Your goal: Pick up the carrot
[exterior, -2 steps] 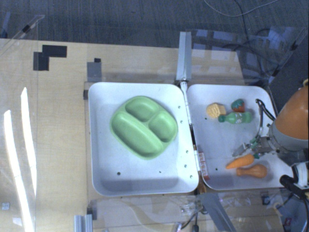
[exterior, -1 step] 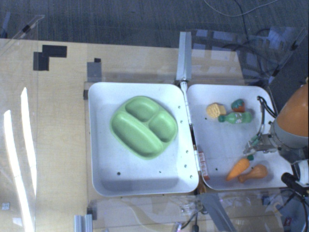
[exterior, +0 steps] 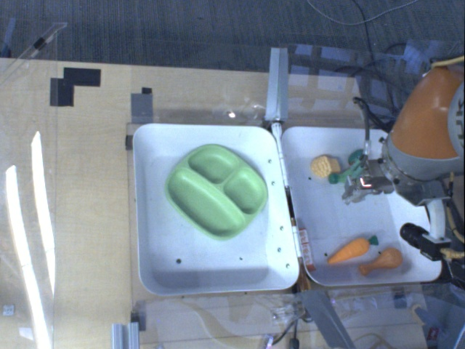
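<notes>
— While the pincer [exterior: 357, 186] hangs over the right bin [exterior: 320, 147], where's the carrot [exterior: 350, 250]?
— Low in that bin, lying flat, just beside a tan drumstick-shaped toy [exterior: 383, 261].
— Pincer gripping anything?
— Can't tell from this angle. A corn piece [exterior: 325, 166] sits near it.

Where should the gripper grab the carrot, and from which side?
Grip the carrot across its thick middle, coming straight down from above. It lies flat in the right bin, tilted, green top up-right. Close across its width, probably from the upper-left, since another orange piece lies close at its lower right.
</notes>
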`<action>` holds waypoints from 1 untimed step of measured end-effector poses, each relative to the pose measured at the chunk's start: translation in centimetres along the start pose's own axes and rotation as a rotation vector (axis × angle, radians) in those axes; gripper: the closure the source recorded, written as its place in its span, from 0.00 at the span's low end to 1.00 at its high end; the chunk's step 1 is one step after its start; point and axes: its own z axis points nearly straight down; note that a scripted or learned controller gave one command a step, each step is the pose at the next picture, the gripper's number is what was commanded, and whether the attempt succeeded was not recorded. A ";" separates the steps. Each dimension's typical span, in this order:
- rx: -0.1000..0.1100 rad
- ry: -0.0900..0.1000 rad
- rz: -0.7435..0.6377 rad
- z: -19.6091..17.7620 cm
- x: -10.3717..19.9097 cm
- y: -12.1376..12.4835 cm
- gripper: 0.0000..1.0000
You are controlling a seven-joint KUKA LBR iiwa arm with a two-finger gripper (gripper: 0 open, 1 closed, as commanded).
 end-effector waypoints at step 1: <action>0.000 0.000 0.000 0.0 0.0 0.0 0.00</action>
